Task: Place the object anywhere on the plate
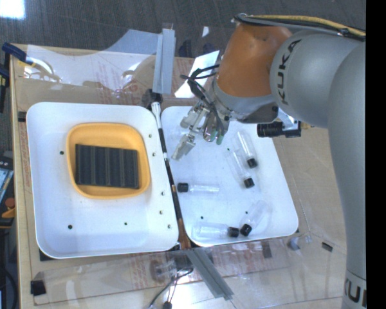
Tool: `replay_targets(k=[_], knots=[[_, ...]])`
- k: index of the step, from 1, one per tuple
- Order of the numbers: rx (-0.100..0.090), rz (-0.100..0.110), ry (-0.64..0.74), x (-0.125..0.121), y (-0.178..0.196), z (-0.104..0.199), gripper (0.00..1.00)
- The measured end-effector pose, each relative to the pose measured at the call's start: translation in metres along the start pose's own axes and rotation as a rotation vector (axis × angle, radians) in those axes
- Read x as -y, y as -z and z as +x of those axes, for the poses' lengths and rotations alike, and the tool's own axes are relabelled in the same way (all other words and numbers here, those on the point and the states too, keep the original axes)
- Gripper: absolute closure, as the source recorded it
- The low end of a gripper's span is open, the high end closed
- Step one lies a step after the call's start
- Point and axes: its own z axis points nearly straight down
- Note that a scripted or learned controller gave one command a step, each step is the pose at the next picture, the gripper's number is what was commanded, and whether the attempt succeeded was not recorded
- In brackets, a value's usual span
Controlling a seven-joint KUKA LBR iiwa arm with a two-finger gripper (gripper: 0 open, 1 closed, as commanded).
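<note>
Gripper [192,136] carries a clear vial [183,148] above the right bin [280,201].
Clamped between the fingers, the vial hangs ready for the yellow plate [106,134] at nine o'clock.

The yellow rounded plate with its dark ribbed insert [108,161] lies open from above in the left white bin [45,230]. In the right white bin [284,201], 5 clear black-capped tubes [244,148] lie scattered, with bare floor between them. The grey arm [309,69] overhangs that bin's far edge.
</note>
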Motion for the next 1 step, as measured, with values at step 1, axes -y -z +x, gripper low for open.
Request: replay_targets(k=[1], knots=[[-0.006, 0.001, 0.287, -0.0491, -0.0009, 0.0332, 0.00]])
